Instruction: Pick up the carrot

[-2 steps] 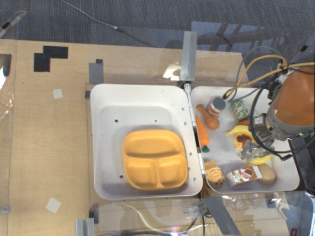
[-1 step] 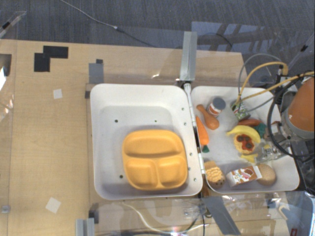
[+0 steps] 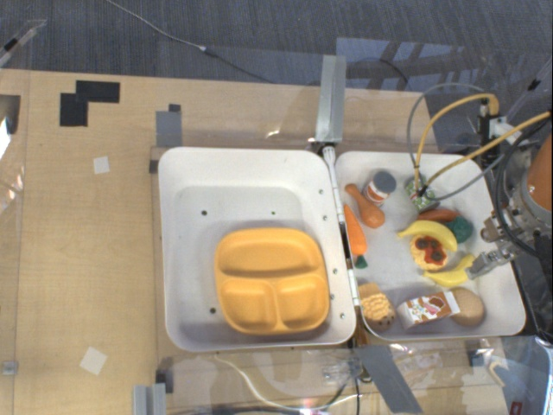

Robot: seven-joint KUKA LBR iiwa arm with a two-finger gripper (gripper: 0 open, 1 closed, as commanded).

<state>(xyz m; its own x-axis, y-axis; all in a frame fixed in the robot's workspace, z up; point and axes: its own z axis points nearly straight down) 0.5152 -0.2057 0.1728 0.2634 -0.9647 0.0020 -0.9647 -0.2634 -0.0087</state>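
- Two white bins are seen side by side on a wooden bench point(image 3: 78, 258); the left bin point(image 3: 186, 232) and the right bin point(image 3: 505, 314) are parted by a narrow divider.
- A yellow tray point(image 3: 271, 279) with three compartments is laid in the left bin, toward its 5 o'clock corner.
- The carrot point(image 3: 354, 229), orange with a green tip, is found at 9 o'clock in the right bin, lying along the left wall with the green end toward 6 o'clock.
- A drumstick point(image 3: 366, 207) is placed just beside the carrot, at 1 o'clock from it.
- A small jar point(image 3: 379, 185) with a grey lid is set at 11 o'clock in the right bin.
- Two bananas point(image 3: 429, 233) are shown near the bin's centre, with a small pizza point(image 3: 432, 251) between them.
- A green item point(image 3: 460, 228) is seen at 3 o'clock of the upper banana; it cannot be identified.
- A waffle point(image 3: 377, 305), a carton point(image 3: 427, 309) and a potato point(image 3: 467, 306) are lined along the 6 o'clock wall.
- The gripper point(image 3: 488, 259) is seen at 3 o'clock of the right bin, just beside the lower banana and well apart from the carrot. How far it is open cannot be told; nothing is seen held in it.
- Yellow and black cables point(image 3: 449, 115) are looped above the bin at 12 o'clock.
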